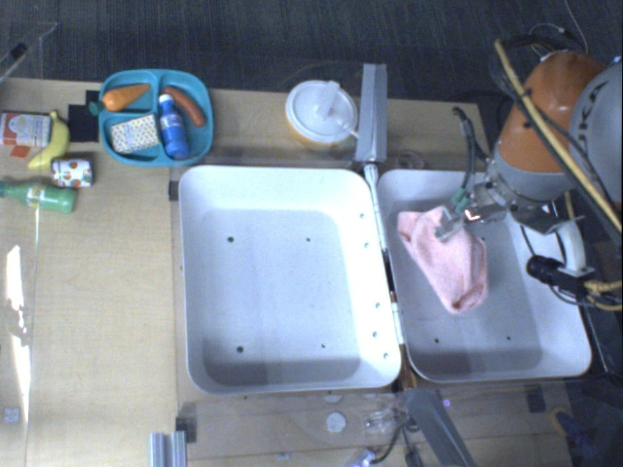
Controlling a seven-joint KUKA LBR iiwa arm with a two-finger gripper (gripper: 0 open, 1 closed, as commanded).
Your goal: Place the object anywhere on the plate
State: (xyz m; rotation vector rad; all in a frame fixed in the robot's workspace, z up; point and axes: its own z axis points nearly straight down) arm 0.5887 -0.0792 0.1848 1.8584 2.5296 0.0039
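A crumpled pink cloth (449, 258) lies in the right white bin (526, 348), spread from its upper left toward the middle. My gripper (456, 218) is down at the cloth's upper right corner and touches or nearly touches it. The grey arm with its orange band (545, 115) reaches in from the right above it. The blue divided plate (199, 97) sits on the bench at the far left, beyond the left bin. It carries an orange carrot-like toy (128, 96), a blue bottle (172, 125) and a patterned packet (133, 134).
The left white bin (277, 280) lies between the cloth and the plate. A lidded white cup (321, 113) and a metal post (371, 115) stand behind the bins. A banana (54, 142), a small can (71, 172), a green bottle (41, 197) and a box (21, 130) sit at the far left.
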